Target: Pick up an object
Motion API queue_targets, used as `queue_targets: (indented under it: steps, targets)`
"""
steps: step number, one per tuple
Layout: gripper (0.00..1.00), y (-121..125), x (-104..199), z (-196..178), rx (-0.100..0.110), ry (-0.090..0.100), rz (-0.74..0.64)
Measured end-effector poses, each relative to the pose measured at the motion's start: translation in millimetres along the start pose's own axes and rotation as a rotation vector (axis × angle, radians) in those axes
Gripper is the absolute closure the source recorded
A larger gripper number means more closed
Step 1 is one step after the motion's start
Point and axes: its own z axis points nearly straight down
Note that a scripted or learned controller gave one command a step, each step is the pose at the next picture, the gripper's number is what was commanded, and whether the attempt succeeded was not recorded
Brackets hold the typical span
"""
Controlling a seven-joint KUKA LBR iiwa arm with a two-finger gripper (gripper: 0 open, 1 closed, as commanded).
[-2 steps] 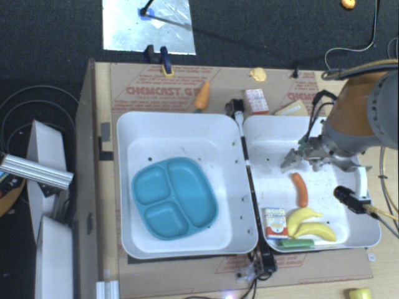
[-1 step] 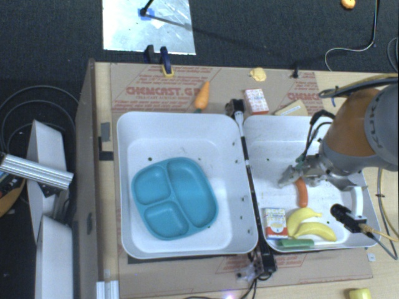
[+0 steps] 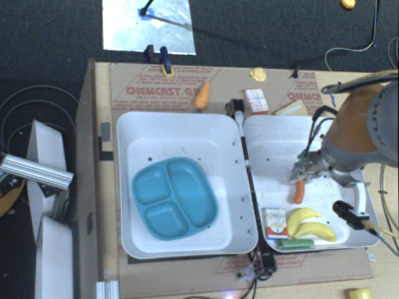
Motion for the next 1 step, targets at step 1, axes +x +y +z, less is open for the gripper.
queue_targets:
  steps: [1]
  targets:
    - [1.00, -10.2, 99.1, -95.1, -0.007, 0.004, -0.013]
